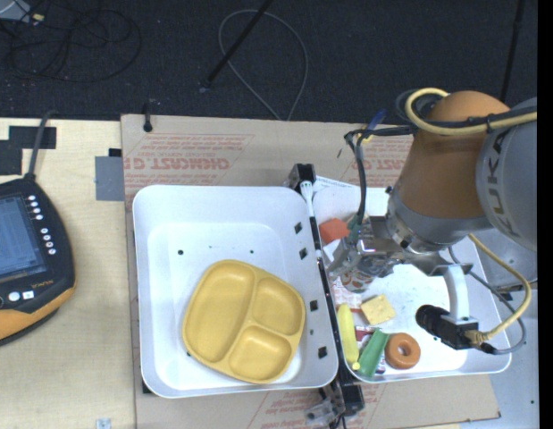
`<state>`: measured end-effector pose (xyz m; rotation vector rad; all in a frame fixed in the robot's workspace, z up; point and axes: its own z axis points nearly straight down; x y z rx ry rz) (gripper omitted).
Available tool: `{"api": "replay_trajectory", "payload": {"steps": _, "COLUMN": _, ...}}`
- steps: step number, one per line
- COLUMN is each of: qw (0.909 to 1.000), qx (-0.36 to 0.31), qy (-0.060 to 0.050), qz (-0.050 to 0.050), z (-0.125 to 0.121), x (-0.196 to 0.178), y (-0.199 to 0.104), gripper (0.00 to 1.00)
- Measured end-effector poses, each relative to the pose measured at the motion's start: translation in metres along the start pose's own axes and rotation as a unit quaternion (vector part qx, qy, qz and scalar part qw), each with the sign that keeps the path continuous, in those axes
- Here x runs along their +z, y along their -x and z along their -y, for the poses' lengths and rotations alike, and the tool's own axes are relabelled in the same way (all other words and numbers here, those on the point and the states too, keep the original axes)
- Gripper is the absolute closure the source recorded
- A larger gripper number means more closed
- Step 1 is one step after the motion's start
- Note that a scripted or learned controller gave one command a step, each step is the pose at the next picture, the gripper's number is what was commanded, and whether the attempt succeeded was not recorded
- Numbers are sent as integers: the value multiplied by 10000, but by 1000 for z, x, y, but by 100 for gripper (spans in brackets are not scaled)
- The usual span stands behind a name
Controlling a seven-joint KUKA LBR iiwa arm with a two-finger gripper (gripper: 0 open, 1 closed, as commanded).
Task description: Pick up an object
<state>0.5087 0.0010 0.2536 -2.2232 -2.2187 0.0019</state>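
End effector (pixel 358 259) is seen low over right bin (pixel 490 365), near its left wall; spread or pressed together cannot be told. Red piece (pixel 332 231) and yellow block (pixel 378 310) are found just beside it. Yellow stick (pixel 346 327), green stick (pixel 372 350) and orange ring (pixel 403 350) are crowded along the bin's front edge, towards its left corner. Left bin (pixel 169 231) is occupied by yellow divided plate (pixel 243 321). Teach pendant (pixel 21 257) is placed at left edge of desk (pixel 79 365).

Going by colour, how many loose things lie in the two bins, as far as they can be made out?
Yellow: 3 (divided plate, long piece, wedge)
Orange: 2 (ring, chunk)
Green: 1 (stick)
Total: 6
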Motion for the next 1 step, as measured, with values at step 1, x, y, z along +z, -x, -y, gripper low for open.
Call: {"api": "replay_trajectory", "payload": {"steps": 1, "qw": 10000, "qx": -24, "qy": 5, "qz": -4, "z": -44, "x": -5, "y": -31, "gripper": 100}}
